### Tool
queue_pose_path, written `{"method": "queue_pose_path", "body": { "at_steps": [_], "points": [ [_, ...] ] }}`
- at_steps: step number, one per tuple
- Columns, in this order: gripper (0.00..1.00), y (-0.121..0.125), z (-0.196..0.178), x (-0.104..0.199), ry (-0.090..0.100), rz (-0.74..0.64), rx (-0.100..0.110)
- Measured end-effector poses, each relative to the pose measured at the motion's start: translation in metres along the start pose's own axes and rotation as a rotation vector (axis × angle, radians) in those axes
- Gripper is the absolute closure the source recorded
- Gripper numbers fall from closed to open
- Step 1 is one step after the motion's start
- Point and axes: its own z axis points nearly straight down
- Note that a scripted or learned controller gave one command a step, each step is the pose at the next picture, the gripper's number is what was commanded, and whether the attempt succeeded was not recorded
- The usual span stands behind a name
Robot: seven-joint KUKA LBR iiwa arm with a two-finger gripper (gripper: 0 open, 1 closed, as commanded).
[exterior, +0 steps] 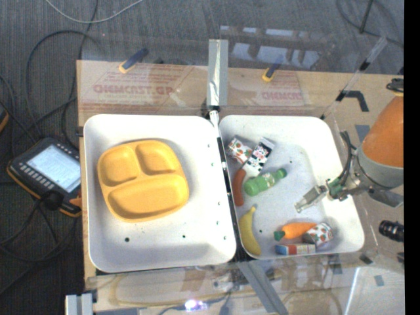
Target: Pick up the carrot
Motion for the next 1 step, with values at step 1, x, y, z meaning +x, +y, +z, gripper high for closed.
{"method": "queue_pose_path", "body": {
  "at_steps": [1],
  "points": [
    [0.0,0.0055,0.0865,0.0059,-0.009,-0.548,-0.009]
  ]
}}
